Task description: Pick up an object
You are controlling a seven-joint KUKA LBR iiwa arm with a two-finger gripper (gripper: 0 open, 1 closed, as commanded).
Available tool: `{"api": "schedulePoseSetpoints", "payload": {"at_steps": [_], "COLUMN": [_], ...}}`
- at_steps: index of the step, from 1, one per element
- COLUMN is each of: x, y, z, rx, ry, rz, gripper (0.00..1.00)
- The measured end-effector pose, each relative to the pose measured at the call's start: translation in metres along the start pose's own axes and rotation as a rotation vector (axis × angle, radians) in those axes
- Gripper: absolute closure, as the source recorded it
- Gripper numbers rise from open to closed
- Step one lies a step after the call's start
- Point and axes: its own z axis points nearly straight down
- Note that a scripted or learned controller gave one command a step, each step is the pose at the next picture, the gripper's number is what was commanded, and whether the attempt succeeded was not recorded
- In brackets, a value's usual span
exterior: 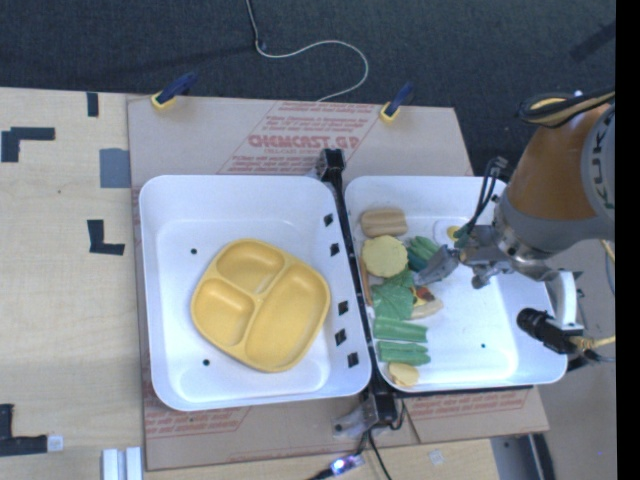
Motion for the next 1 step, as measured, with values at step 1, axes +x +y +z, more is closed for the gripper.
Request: {"api": "schedulePoseSetpoints", "payload": {"at_steps": [1], "x": [0.0], "y": [0.0026], "z": [-0.0062], "rx": [-0.012], "ry": [-0.002], "rz": [-0.003], "gripper": [0.0]}}
